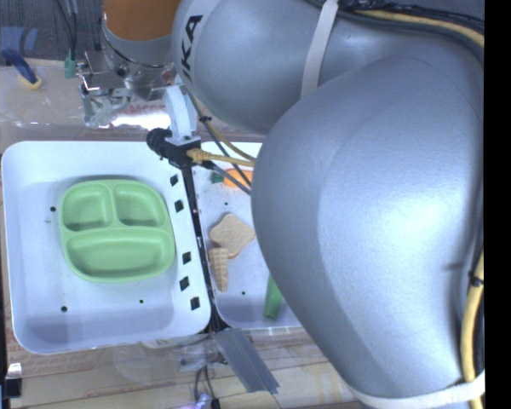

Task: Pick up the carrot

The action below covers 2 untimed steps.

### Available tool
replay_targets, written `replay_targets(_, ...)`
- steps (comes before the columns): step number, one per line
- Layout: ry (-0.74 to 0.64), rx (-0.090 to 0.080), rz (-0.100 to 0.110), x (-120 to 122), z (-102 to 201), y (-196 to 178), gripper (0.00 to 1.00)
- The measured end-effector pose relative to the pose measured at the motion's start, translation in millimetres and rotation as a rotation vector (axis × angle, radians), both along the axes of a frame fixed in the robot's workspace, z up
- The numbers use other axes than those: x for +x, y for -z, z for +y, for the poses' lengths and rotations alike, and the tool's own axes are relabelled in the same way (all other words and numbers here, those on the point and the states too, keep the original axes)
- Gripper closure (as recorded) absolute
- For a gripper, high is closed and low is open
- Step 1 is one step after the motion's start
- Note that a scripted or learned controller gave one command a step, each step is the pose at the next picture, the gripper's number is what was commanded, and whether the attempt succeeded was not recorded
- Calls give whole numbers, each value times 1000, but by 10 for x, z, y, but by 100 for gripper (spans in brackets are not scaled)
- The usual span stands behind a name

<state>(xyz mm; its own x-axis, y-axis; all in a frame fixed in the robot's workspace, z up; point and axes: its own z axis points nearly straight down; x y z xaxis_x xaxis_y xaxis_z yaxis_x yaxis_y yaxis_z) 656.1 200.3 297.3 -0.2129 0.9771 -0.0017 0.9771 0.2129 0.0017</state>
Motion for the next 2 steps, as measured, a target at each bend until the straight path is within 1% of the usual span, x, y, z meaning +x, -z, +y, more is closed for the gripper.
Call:
replay_targets(1, -116, 0, 6, -7, -66, 120, 100)
replay_targets(2, -490, 0, 7, -5, -110, 468, 100)
